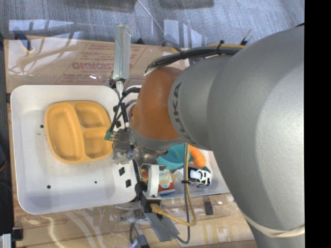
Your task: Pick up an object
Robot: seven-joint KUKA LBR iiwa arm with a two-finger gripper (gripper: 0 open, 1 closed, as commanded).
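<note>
The left bin [31, 154] looks like smooth white plastic with a soft sheen. The divided yellow tray [77, 130] in it is matt plastic. The arm's grey shell [253, 128] is smooth and satin, its orange band [152, 107] glossier. Brown cardboard [67, 63] at the far side looks matt and printed.

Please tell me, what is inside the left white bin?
Inside the left white bin lies one yellow divided tray, its compartments holding nothing. A few small dark specks sit on the bin floor. The bin's right edge is partly covered by the arm, so anything there is hidden.
</note>
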